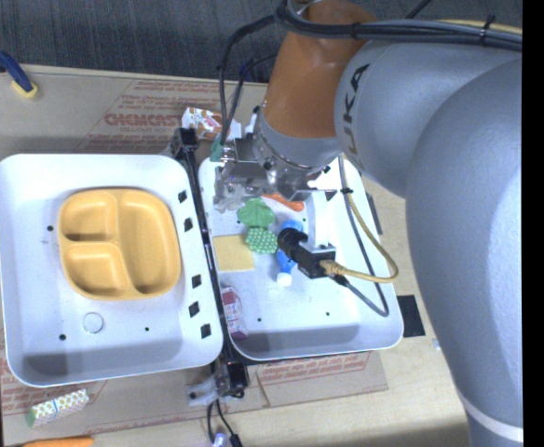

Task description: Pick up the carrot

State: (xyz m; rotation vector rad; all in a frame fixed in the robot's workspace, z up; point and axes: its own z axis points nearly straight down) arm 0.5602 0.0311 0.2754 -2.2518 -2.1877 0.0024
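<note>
We find the carrot (281, 203) in the right bin (346, 329), near its far end — a short orange sliver showing just beside the green leafy toy (255, 215), most of it hidden under the wrist. The gripper (239, 186) hangs low over that same cluster; whether it is open, closed or on anything, we cannot tell from this slant.

Our judgement on handling: it looks like a toy, so light, stiff, smooth-skinned and liable to skid or roll if nudged. Best taken across the middle of its length, jaws square to the long axis.

Crowded ground — a green dotted piece (263, 240), a pale yellow slab (234, 252) and a blue item (286, 261) lie close by, leaving little room for the fingers. The bin floor is slick white plastic. The left bin (30, 343) holds a yellow divided plate (118, 240), well apart.
</note>
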